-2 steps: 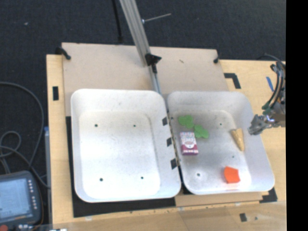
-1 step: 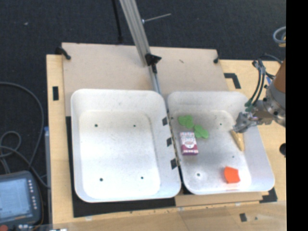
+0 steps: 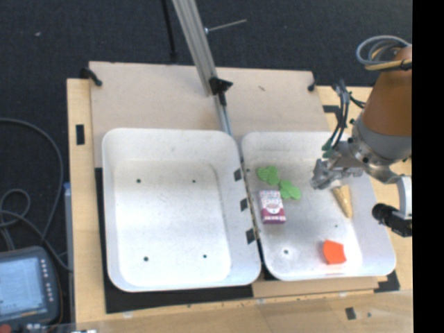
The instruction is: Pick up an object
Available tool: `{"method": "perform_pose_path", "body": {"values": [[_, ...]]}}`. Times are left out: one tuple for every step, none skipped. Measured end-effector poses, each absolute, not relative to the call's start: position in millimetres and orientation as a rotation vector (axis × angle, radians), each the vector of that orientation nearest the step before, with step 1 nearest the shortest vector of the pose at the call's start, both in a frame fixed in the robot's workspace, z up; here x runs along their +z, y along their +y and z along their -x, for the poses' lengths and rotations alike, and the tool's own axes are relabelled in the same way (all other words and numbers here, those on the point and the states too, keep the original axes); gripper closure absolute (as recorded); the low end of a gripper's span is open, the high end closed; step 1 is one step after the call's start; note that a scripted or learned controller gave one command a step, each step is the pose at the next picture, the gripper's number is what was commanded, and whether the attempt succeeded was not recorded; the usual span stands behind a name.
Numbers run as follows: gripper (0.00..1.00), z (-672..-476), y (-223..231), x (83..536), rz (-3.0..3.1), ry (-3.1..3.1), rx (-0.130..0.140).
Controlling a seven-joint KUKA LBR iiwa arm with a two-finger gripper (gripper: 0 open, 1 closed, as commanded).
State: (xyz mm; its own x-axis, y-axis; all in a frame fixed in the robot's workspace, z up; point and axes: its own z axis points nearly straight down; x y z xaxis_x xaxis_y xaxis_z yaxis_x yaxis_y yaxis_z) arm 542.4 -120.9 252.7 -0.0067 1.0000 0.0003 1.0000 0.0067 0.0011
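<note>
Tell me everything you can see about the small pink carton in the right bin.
The small pink carton is a little boxy pack, pink and white with a darker purple lower end, print too blurred to read. It looks like cardboard. It lies flat on the right bin floor near the left wall, just below the green pieces. Nothing grips it.
</note>
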Motion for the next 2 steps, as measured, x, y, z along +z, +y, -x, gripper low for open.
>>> {"method": "perform_pose_path", "body": {"values": [[1.00,-557.4,-68,242,-2.217,2.231,-0.001],[1.00,-580.1,-9,238,-2.212,2.230,0.003]]}}
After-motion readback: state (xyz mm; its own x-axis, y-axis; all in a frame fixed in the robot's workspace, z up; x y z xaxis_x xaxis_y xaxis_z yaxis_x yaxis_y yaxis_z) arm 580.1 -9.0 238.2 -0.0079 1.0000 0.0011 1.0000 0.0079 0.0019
